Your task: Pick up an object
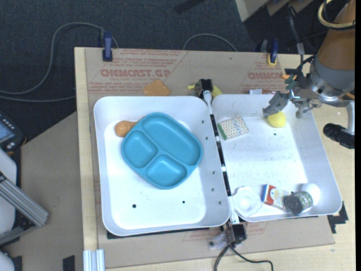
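The left bin [113,208] holds a blue divided plate [161,149] with an orange object [122,128] at its far-left edge. In the right bin [316,162] lie a checkered pad [233,127], a white cup [246,200], a small carton [271,195] and a dark jar [297,201]. The gripper [289,105] hovers spread wide over a yellow object [276,119] at the far wall, not gripping it.

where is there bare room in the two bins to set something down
Right bin: its bare middle, between the checkered pad and the crowded near edge by the jar. Left bin: the strip in front of the blue tray.
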`<state>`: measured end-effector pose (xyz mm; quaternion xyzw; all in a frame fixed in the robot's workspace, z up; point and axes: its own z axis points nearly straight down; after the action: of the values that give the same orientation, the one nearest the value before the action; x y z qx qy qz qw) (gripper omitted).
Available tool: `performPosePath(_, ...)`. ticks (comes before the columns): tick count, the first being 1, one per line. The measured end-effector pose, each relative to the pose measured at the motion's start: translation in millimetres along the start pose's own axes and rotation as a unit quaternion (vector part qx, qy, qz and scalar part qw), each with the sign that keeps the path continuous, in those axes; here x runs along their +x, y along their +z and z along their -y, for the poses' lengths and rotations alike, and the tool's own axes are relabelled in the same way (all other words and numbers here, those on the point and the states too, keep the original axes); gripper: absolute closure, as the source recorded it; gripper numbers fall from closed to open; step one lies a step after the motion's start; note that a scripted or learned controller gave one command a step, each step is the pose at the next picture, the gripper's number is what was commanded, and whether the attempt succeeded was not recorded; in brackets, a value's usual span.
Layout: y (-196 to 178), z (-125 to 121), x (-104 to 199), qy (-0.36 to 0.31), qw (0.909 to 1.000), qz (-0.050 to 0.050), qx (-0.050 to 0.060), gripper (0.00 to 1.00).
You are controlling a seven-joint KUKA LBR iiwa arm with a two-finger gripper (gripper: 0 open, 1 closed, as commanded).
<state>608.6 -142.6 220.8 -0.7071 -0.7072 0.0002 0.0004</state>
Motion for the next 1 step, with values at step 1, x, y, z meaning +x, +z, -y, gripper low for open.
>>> performPosePath(1,-10.9,-0.8,0.1,0.0,1.0,0.0,-0.002,1.0)
